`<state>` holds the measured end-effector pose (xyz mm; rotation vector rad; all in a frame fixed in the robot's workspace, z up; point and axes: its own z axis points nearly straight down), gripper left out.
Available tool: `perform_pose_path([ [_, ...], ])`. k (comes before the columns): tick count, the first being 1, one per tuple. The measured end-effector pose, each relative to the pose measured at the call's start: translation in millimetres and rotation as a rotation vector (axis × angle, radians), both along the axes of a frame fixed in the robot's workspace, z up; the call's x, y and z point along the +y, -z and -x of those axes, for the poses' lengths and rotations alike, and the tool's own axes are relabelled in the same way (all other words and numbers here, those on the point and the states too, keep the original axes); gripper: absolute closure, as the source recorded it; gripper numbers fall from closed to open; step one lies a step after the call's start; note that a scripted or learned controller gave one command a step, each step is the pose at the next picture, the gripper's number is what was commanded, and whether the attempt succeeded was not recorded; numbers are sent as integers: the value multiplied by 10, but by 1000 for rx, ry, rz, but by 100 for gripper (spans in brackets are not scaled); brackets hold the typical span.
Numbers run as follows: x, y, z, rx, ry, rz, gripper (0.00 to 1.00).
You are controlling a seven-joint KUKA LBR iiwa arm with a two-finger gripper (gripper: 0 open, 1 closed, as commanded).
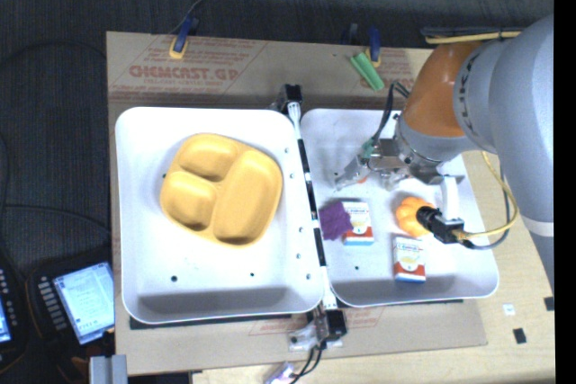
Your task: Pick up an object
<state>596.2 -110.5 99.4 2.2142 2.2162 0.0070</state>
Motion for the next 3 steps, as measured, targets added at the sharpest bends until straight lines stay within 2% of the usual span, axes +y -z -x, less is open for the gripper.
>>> perform_pose_path([
  [1,-25,102,422,-4,0,1,0],
  [2,-33,-6,413,-6,1,2,100],
  [3,515,-1080,459,7,-1,-3,100],
])
